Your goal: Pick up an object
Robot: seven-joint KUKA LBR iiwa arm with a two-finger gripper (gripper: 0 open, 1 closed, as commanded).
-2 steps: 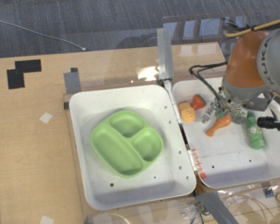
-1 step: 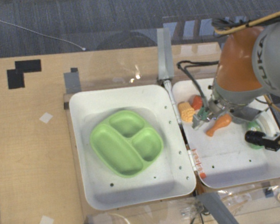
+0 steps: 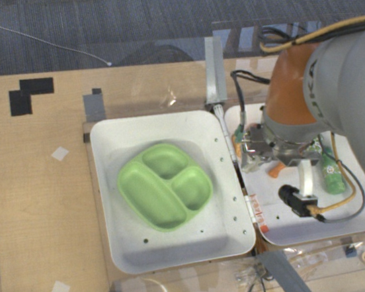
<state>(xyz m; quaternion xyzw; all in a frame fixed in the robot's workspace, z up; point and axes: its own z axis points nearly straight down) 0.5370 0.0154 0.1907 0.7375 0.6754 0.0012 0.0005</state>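
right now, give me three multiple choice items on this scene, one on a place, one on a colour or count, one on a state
1. Which bin holds the divided plate?
A. left bin
B. right bin
C. neither, it lies on the bench

2. What colour is the divided plate?
A. red
B. green
C. blue

3. How does the plate lie?
A. flipped over
B. on edge against the wall
C. flat, compartments up

Answers:
1. A, the divided plate rests inside the left bin.
2. B, it is light green all over.
3. C, its three hollows face the camera, while the arm reaches over the right bin.
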